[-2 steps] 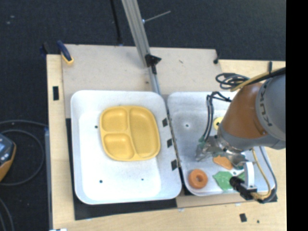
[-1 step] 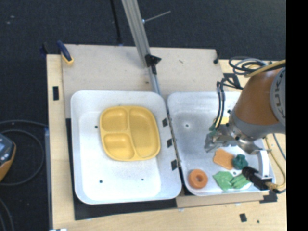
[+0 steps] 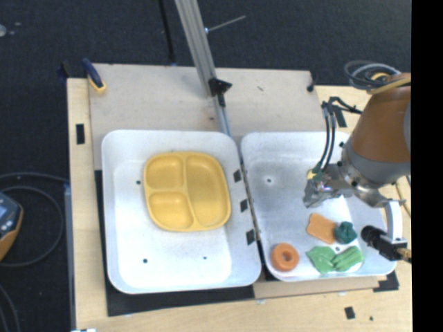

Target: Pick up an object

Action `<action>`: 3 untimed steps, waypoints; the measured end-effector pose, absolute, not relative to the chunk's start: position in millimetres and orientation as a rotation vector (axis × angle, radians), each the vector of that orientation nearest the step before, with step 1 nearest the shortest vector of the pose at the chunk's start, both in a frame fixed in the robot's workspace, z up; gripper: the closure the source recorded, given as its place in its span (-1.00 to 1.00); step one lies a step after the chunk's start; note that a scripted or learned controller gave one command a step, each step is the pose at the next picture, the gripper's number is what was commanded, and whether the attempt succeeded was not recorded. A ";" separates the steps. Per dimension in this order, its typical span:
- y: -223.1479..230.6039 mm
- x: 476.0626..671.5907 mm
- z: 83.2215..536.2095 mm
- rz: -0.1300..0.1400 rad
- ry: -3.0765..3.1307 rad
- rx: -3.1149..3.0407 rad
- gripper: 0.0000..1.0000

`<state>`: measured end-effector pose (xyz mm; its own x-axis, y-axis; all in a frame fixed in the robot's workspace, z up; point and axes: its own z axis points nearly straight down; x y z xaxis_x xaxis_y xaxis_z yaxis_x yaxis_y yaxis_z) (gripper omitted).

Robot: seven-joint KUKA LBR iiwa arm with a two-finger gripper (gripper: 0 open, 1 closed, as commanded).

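Left bin (image 3: 124, 254): yellow divided plate (image 3: 187, 190), flat. Right bin (image 3: 277, 158): orange ring (image 3: 284, 256) at near edge, green toy (image 3: 335, 259) beside it, orange block (image 3: 321, 227) touching dark green piece (image 3: 345, 233). My fingers (image 3: 317, 194) hover over bare floor above the block; can't tell spread or pressed.

arm (image 3: 385, 133) cropped right, jaws unreadable
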<state>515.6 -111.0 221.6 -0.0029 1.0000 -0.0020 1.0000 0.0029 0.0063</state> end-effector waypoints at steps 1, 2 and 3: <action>-112.3 517.4 264.7 0.005 2.221 2.213 1.00; -52.8 537.2 259.8 0.002 2.229 2.212 1.00; -4.5 562.4 260.9 0.004 2.229 2.212 1.00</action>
